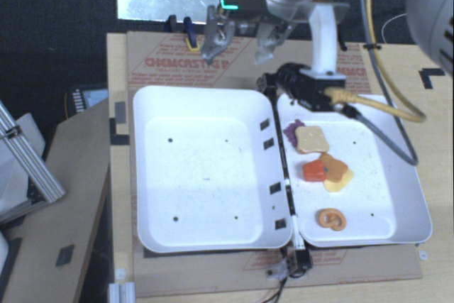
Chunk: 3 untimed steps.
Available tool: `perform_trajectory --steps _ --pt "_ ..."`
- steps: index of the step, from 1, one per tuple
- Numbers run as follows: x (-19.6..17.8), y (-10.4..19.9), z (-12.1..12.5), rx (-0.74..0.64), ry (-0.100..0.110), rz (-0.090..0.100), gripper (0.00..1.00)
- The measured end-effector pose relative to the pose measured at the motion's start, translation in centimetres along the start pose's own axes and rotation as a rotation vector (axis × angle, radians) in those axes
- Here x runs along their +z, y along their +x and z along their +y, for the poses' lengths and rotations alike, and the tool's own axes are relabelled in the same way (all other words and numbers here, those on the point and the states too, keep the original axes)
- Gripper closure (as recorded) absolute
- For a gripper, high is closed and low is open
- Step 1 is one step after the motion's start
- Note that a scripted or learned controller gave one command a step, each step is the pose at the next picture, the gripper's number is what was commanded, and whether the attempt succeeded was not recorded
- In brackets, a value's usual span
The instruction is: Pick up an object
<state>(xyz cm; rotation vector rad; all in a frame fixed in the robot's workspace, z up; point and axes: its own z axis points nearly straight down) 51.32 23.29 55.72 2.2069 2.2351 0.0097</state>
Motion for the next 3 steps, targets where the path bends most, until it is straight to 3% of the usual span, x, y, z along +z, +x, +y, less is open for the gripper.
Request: perform_trajectory --steps 1,2,3 --pt "-1.1 0.1 0.0 -0.003 -0.002 0.001 1.00" --pt "-1.1 0.0 0.0 -0.004 -0.002 0.001 0.00" --pt "-2.2 0.1 0.0 -0.007 -0.004 0.003 1.00"
